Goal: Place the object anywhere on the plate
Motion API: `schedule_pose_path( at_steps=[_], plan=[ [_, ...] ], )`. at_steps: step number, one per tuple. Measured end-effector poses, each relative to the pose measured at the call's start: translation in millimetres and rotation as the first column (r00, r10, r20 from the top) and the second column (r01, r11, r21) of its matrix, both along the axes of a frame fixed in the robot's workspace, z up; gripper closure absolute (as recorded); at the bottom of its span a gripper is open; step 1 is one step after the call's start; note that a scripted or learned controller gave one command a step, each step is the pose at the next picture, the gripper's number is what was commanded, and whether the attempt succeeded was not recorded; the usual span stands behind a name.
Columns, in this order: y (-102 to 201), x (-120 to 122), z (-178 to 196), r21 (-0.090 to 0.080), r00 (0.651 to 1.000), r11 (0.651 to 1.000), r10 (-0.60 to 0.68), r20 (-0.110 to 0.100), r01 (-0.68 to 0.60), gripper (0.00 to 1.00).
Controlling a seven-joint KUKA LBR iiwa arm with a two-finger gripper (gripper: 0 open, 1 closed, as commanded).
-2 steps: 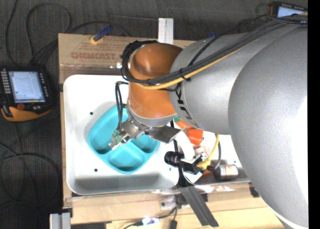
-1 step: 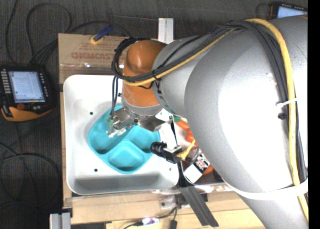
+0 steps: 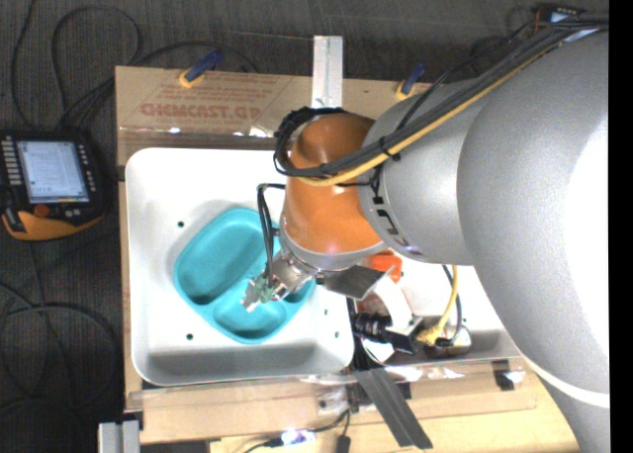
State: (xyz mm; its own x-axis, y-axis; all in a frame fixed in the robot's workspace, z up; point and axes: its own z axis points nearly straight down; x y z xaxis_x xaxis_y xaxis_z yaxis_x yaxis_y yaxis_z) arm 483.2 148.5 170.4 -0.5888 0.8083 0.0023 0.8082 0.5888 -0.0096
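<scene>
A turquoise plate with a raised rim lies in the left white bin. My gripper hangs over the plate's lower right part, close to its surface. A small pale greenish bit shows at its tip, too small to tell what it is. The grey arm with its orange band reaches in from the right and hides the plate's right edge.
The arm's big grey body covers most of the right bin. A small orange-red thing peeks out under the wrist at the right bin's left side. A tablet controller lies on the floor at the left, outside the bench.
</scene>
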Motion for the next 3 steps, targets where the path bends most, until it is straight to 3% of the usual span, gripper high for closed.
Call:
schedule_pose_path(
  at_steps=[1,2,3],
  plan=[
    [45.8,62.4,3.3,0.004,0.893,0.893,0.449,0.002,-0.449,1.00],
    [50.6,2.9,-22.5,0.007,0.790,0.790,0.613,0.001,-0.613,1.00],
    [51.1,2.7,-22.4,0.007,0.790,0.790,0.614,0.001,-0.614,0.00]
  ],
)
